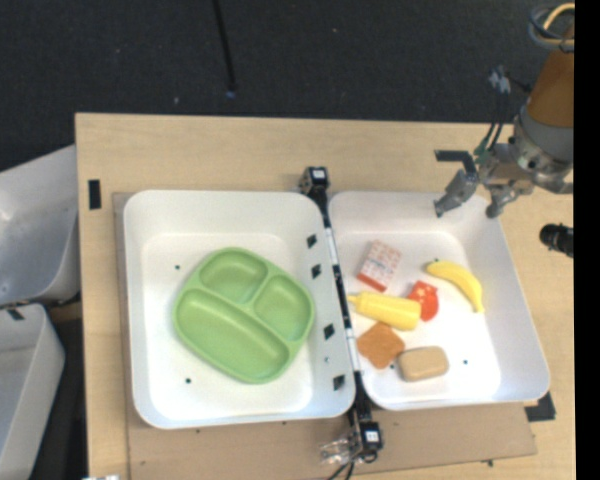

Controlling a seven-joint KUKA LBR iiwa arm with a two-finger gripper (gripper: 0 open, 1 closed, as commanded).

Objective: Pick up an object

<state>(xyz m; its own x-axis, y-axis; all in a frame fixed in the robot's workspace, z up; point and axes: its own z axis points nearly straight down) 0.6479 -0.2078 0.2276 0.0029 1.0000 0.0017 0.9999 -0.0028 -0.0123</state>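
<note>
Yellow banana [456, 281] near the right bin's [515, 363] far edge is looking light, slippery; I'm eyeing its middle, end effector [476, 196] hanging open, empty.

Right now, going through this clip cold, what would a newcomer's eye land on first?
The green divided plate lying alone in the left bin stands out most. Next comes the cluster of toy food in the right bin: a banana, a corn cob, a red piece and a small box. The gripper hangs over that bin's far rim, jaws apart, holding nothing.
</note>
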